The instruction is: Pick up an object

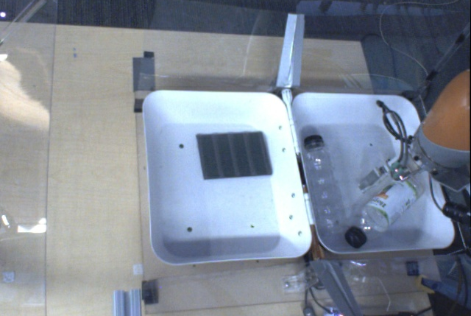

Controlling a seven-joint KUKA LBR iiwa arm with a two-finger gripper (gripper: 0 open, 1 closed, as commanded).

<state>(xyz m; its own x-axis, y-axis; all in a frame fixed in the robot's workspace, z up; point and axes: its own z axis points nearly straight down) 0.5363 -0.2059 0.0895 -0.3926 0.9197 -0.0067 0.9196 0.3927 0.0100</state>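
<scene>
Gripper [390, 173] is down in the right bin [346, 112], over the upper end of the labelled clear bottle [383, 210]; can't tell jaw state. Second clear bottle [321, 185] lies along that bin's left wall. Dark ribbed pad [233, 155] sits left of it, in the left bin [169, 182].

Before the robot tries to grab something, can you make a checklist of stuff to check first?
1. Things to grab in the right bin: ok. Two clear bottles lie there, one by the left wall, one near the front.
2. Claw over the right bin: ok, just above the front bottle.
3. Claw holding anything: cannot tell, the view is too blurry there.
4. Bottles apart from each other: ok, a gap shows between them.
5. Left bin out of the way: ok, it holds a dark ribbed pad, far from the claw.
</scene>
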